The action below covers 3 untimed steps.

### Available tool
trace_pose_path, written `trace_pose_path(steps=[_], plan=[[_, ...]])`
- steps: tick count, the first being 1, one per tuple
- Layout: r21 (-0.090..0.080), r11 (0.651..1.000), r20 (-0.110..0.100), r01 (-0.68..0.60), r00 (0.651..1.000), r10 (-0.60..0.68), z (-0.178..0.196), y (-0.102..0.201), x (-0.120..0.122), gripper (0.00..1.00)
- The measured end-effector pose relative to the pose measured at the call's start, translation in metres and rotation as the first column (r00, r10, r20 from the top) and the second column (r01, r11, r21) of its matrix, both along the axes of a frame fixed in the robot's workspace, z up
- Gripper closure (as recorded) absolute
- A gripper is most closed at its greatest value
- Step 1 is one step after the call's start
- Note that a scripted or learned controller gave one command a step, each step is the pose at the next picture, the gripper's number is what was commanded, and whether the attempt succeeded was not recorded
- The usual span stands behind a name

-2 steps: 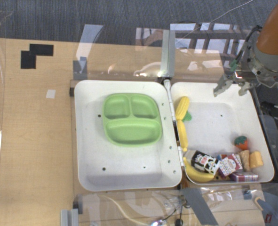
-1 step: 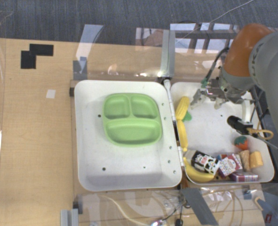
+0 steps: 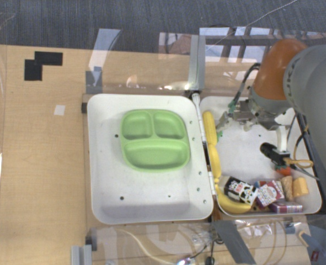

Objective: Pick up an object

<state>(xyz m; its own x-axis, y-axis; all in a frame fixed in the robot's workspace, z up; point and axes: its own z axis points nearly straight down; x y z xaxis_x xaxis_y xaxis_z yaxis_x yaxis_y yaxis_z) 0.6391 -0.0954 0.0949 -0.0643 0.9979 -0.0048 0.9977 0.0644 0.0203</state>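
Camera view leaves me unable to tell how my gripper [image 3: 235, 116] stands; just beside it lies the long yellow banana [image 3: 210, 142], probably light, smooth and curved, best pinched mid-length.

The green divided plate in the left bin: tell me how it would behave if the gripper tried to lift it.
The green divided plate looks like moulded plastic, so probably stiff and light. It lies flat on the left bin, giving fingers little edge; it may slide rather than lift. Its glossy surface looks slippery.
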Motion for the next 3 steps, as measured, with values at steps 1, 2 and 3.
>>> trace_pose_path(steps=[1,2,3], plan=[[0.002,1.000,0.007,0.003,1.000,-0.003,0.001,-0.005,-0.051,0.00],[0.001,0.996,0.005,0.094,0.996,-0.094,0.000,-0.076,0.003,0.00],[0.003,1.000,0.000,0.020,1.000,-0.020,-0.001,-0.023,0.036,0.00]])
